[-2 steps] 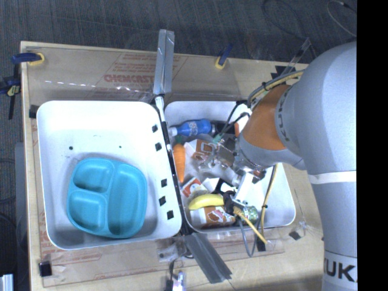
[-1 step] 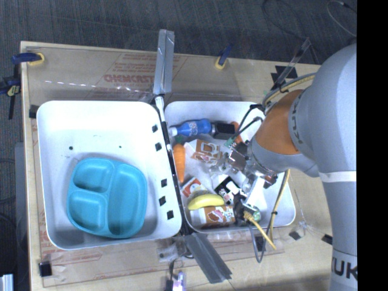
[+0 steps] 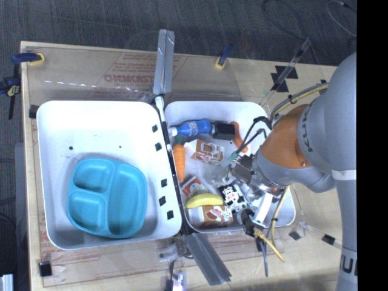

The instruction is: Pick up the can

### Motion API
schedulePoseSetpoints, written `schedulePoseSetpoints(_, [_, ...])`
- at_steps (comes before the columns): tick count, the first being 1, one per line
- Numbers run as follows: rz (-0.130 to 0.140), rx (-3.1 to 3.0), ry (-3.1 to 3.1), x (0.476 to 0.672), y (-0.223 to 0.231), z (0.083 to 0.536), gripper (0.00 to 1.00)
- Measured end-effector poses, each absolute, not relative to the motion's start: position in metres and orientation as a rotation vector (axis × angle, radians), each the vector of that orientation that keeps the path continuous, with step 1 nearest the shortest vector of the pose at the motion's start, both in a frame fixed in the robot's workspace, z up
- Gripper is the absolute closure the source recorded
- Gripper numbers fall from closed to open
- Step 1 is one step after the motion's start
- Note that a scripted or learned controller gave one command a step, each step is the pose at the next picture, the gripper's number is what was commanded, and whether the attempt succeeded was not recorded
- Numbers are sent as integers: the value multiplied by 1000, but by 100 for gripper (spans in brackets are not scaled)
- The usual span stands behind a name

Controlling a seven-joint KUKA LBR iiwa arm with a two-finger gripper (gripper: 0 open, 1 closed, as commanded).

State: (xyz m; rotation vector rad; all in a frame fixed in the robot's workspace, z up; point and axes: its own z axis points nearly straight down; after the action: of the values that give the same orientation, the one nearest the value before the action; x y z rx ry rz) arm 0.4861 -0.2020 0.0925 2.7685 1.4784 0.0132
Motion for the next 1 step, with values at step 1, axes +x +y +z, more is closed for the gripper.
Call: schedulePoseSetpoints(1, [13, 2760, 1487, 488, -202, 100, 100])
